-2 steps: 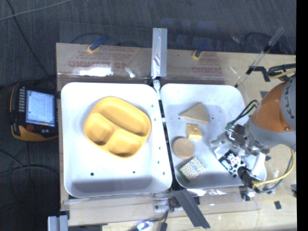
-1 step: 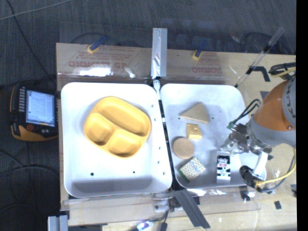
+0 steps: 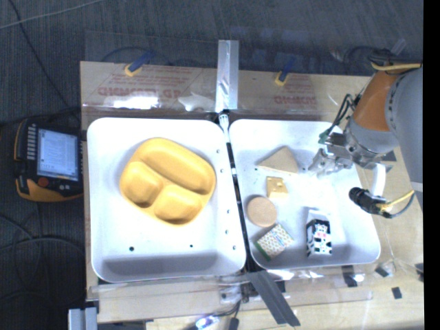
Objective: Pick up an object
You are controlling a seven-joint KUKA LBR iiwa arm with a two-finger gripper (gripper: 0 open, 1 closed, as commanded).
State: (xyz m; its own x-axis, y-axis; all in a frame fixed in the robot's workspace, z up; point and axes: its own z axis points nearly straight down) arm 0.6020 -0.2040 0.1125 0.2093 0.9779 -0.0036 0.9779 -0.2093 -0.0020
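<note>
My gripper [image 3: 328, 162] hangs over the far right part of the right bin [image 3: 357, 253], just right of a tan wedge-shaped block [image 3: 280, 160]. Nothing shows between its fingers. Also in the right bin lie a small yellow square piece [image 3: 276, 185], a round tan disc [image 3: 261, 211], a speckled green-edged box [image 3: 274, 240] and a black-and-white carton [image 3: 317, 235]. A large yellow moulded object [image 3: 167, 179] fills the middle of the left bin [image 3: 110, 253].
A metal divider post [image 3: 227, 74] stands at the back between the bins. A handheld pendant with a screen [image 3: 48, 158] lies left of the bench. The arm's grey body with its orange band [image 3: 385, 108] leans in from the right.
</note>
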